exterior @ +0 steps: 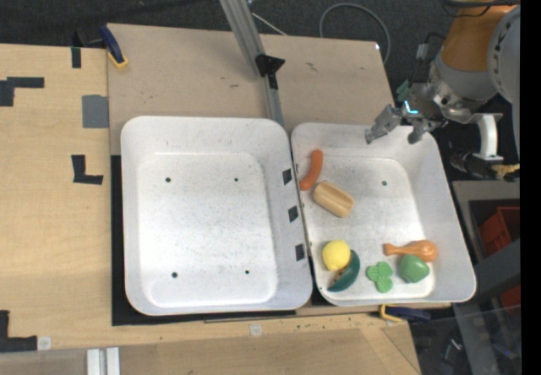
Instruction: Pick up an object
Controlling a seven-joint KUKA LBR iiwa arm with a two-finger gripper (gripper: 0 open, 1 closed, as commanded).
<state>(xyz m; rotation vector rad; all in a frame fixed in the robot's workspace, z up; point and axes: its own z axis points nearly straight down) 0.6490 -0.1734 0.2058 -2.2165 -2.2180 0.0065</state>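
Observation:
The right bin (439, 187) holds several toy foods: an orange sausage (312, 169), a tan bread roll (333, 198), a yellow lemon (336, 255) on a dark green piece (347, 275), a small green vegetable (381, 275), a green pepper (413, 269) and an orange drumstick (412, 250). My gripper (396, 128) hangs over the bin's far right corner, open, with nothing between its fingers. It is well apart from all the objects.
The left bin (203, 213) lies beside the right one. A slanted metal post (245, 27) rises behind the bins. A cable loops on the bench behind the right bin. The arm's orange band (482, 19) is at the upper right.

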